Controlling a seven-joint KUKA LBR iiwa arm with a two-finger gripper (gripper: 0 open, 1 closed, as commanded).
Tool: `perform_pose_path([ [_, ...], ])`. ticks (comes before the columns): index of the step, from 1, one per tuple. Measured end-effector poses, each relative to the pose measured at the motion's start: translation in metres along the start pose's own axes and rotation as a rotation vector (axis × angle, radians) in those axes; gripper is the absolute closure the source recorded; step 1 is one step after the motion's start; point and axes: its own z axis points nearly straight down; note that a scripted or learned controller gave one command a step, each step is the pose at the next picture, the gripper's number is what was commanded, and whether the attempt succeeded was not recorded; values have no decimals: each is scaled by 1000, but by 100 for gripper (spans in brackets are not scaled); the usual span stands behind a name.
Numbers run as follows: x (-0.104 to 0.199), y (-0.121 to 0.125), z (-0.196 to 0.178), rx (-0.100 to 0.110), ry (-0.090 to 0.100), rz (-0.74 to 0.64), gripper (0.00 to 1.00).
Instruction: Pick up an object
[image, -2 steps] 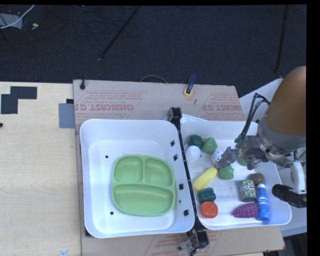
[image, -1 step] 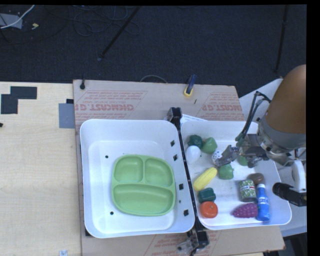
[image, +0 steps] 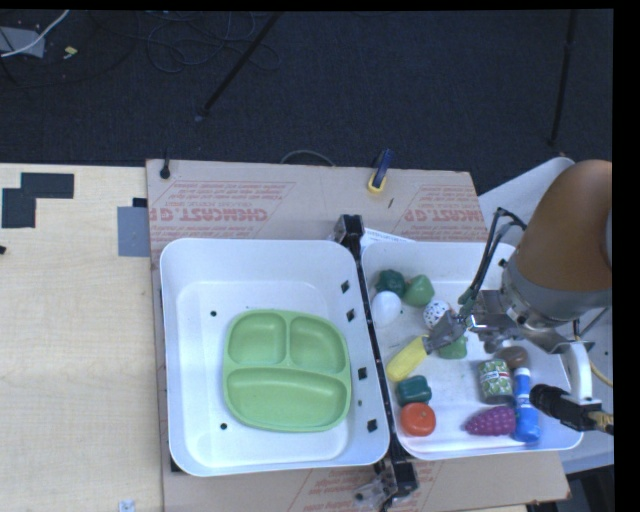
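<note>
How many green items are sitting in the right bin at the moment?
4, maybe more hidden under the arm: a dark green piece and a lighter one at the far end, one at the gripper, and one above the tomato.

The bench (image: 70, 350) (light wood) bears cardboard (image: 300, 205) under two bins (image: 185, 300).

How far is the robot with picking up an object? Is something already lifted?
Done: the gripper is down inside the right bin, among the toys. In hand: it sits at a green object beside the white die, but I cannot tell whether the object is gripped. Left: a sure grasp and the lift. The green tray in the left bin holds nothing.
</note>
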Motion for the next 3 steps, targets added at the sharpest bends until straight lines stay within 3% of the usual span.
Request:
perform_pose_path([
  [1, -3, -10, 54, 2, 1, 1, 0],
  [2, -2, -3, 103, 0, 1, 0, 0],
  [3, -1, -3, 133, -4, 0, 0, 0],
])
